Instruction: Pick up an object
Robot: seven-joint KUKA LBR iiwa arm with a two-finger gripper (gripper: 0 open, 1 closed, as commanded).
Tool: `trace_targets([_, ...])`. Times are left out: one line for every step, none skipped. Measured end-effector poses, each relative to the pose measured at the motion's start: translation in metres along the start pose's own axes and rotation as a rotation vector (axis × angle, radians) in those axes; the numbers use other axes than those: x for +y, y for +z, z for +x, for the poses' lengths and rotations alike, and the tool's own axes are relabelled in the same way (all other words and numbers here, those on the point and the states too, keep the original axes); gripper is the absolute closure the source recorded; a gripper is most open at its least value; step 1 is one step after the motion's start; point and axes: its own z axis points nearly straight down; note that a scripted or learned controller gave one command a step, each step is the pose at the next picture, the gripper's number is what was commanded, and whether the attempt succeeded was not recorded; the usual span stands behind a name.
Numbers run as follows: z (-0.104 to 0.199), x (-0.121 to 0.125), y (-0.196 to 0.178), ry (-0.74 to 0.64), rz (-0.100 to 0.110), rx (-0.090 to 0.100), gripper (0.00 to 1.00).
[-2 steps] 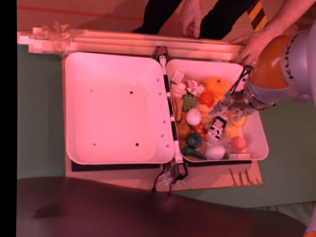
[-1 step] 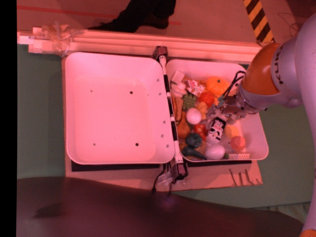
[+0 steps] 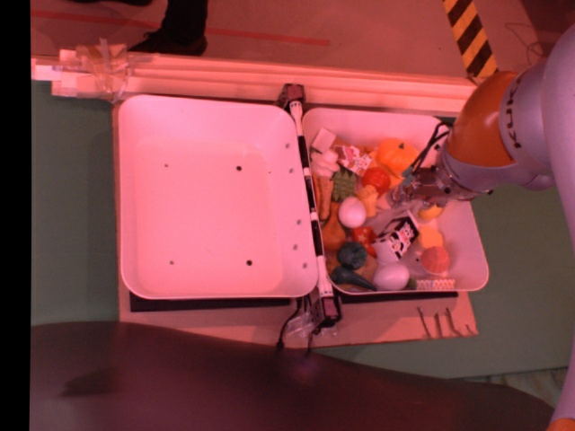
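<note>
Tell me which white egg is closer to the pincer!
The upper white egg, beside the green pineapple-like toy. It sits nearer the pincer than the other egg by the bin's front wall.

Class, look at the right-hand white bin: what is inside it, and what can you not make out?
The right bin holds a crowded pile: a white egg, a black-and-white carton, an orange toy. The gripper reaches in. Whatever lies beneath the pile or the gripper is covered.
</note>
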Motion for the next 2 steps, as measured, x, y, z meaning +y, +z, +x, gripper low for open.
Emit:
trace_targets([0.0, -0.006, -0.058, -0.002, 0.022, 0.003, 1.0])
trace_targets([-0.006, 0.0, -0.123, -0.002, 0.018, 0.002, 1.0])
